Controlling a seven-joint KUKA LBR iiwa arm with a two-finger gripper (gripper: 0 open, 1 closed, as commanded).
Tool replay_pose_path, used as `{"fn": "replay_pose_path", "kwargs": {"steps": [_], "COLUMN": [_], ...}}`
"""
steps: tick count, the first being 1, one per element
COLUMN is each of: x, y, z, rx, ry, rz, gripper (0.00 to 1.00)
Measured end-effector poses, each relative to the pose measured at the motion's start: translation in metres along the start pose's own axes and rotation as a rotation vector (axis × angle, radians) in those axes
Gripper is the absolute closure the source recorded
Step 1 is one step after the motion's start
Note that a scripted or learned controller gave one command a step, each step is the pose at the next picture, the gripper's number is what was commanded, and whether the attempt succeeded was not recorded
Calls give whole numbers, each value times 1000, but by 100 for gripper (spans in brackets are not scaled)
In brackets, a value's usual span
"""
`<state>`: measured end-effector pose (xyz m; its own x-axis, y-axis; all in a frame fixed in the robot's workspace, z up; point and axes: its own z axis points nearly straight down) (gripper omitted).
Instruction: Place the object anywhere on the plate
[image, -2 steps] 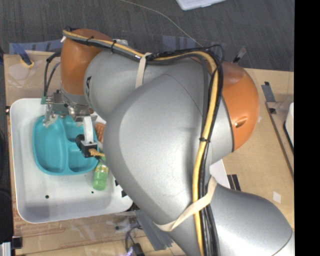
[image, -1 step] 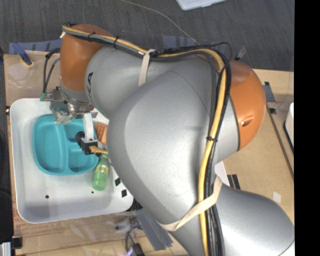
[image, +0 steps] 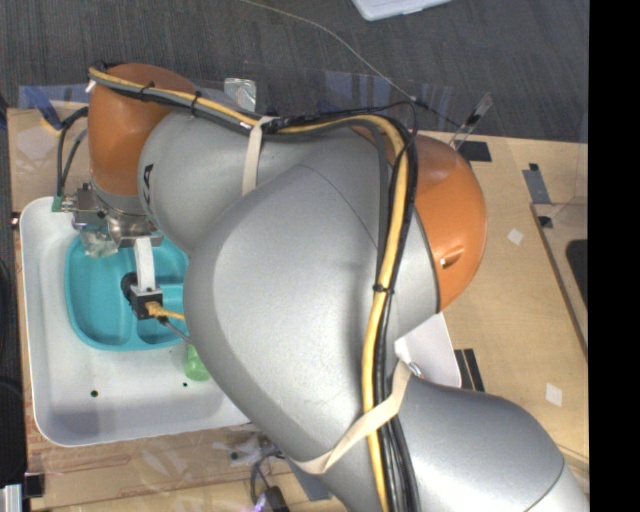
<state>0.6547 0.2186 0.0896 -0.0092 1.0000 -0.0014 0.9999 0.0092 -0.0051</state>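
The grey arm (image: 320, 300) fills the near and middle part of the camera view, a yellow-and-black cable bundle (image: 385, 250) strapped along its casing and an orange band (image: 455, 225) curving round its right side. Just past its lower left edge a small green object (image: 195, 365) shows as a pale, rounded sliver lying on the floor of the white bin (image: 60, 400); the arm hides the rest of it, so its full shape cannot be told. It sits just beside the near rim of the teal plate (image: 95, 300), off the plate and not on it. The plate lies flat in the same bin, with a raised lip and a glossy surface. Over the plate's far part hangs the gripper (image: 100, 240), under a second orange band (image: 125, 125), pointing down toward the plate; whether it is released or clenched cannot be told, and nothing shows in its grasp. A white strip (image: 145, 262) and a small black-and-orange fitting (image: 148, 300) hang above the plate's middle. Farther off lie the wooden bench (image: 520, 260) and a dark floor (image: 200, 35).
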Motion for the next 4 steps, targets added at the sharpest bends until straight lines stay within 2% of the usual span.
{"fn": "replay_pose_path", "kwargs": {"steps": [1, 2, 3, 4], "x": [-45, 1, -45, 0], "y": [1, 0, 1, 0], "z": [-7, -2, -7, -2], "rx": [-9, 0, -9, 0], "ry": [14, 1, 12, 0], "rz": [-11, 0, -10, 0], "gripper": [100, 100, 100, 100]}}
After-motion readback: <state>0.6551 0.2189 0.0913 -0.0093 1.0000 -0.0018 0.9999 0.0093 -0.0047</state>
